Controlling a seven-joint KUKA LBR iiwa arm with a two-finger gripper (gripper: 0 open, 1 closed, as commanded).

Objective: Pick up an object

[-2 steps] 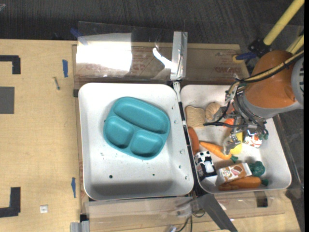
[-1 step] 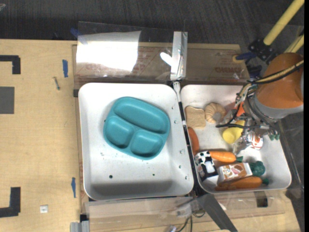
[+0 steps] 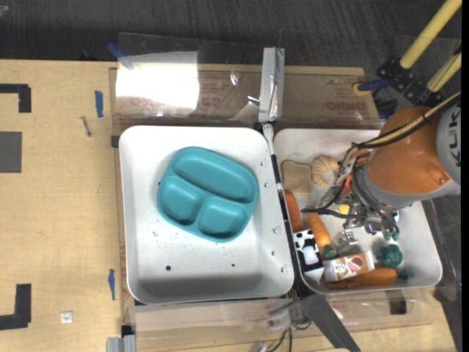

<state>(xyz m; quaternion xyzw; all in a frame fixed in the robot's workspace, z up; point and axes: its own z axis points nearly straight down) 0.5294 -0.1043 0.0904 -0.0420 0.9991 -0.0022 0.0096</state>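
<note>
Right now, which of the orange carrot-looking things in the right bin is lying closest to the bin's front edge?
The long carrot lying flat along the front wall, beneath the small white carton. The other two sit farther back, near the divider.

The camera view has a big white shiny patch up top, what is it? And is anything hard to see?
In the camera view, the white patch is glare on the clear plastic sheet behind the left bin. The teal tray looks sharp and evenly lit. In the right bin, the claw sits in wires and shadow, so its details are hard to see.
</note>
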